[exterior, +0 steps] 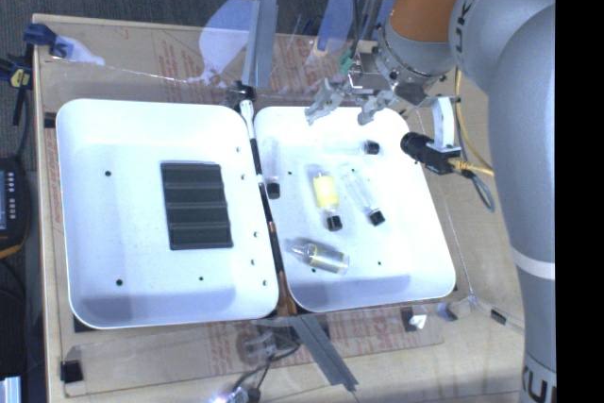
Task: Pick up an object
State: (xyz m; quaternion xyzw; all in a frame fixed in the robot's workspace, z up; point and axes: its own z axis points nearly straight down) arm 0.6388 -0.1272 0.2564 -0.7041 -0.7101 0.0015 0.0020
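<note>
My gripper (344, 107) hangs over the far edge of the right bin (429, 269), its two fingers spread open with nothing between them. Below it in that bin lie a small yellow bottle with a black cap (327, 195), a clear vial with a black cap (362, 194), and a clear bottle with a gold cap (319, 256) nearer the front. A small black cap (372, 147) sits just under the gripper's right finger. In the left bin (94, 137) lies a dark ribbed rectangular block (196, 205).
A small black piece (273, 190) rests by the divider between the bins. Metal brackets and blue-grey plates (257, 38) stand behind the bins. The arm's grey body (514, 109) fills the right side, with a black cable fitting (427, 151) over the right bin's edge.
</note>
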